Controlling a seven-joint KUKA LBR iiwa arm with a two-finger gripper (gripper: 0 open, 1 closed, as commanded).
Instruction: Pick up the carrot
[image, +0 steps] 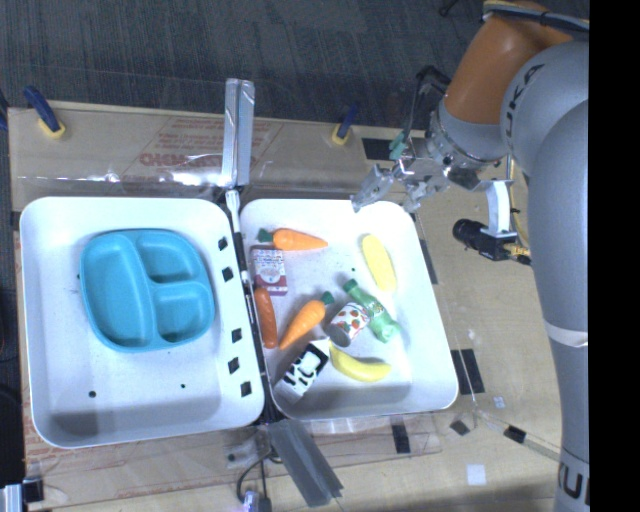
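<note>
Two orange carrots lie in the right bin (430, 330). One carrot (297, 240) rests near the bin's far left side, and a second carrot (304, 321) lies slanted in the middle. My gripper (383, 193) hovers over the bin's far edge, up and to the right of the first carrot. Its fingers are spread and nothing is between them.
The right bin also holds a yellow corn-like piece (378, 262), a banana (358, 367), a green bottle (370, 308), a red packet (268, 270), an orange sausage-like stick (267, 317) and a black-and-white carton (303, 369). A blue divided plate (148, 288) sits in the left bin (40, 330).
</note>
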